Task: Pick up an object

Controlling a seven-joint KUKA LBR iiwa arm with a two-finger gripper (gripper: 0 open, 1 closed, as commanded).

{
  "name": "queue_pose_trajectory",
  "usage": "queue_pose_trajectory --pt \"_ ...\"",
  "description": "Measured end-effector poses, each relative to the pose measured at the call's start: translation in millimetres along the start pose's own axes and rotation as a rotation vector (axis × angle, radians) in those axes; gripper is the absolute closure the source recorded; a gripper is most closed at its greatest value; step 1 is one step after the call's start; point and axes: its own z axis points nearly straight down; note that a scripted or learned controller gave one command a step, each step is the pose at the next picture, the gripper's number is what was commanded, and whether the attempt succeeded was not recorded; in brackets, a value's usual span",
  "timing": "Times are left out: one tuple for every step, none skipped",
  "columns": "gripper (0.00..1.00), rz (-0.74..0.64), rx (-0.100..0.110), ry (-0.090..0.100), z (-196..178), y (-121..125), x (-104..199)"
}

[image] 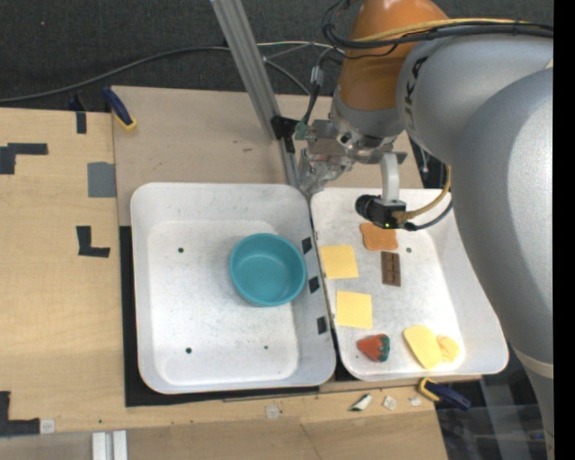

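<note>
Two white bins (162, 216): one teal bowl (267, 269), two yellow squares (340, 261).

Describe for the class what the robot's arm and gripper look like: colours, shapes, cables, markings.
The arm is bulky, rounded and smooth grey, with a glossy orange band above the wrist and part of dark lettering beside it. Black cables loop over it. The gripper is a small metallic assembly with wiring.
</note>
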Motion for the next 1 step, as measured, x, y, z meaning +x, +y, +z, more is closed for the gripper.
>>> queue_pose_trajectory --pt "1.00 0.000 0.000 0.000 -1.4 -14.1 52.5"
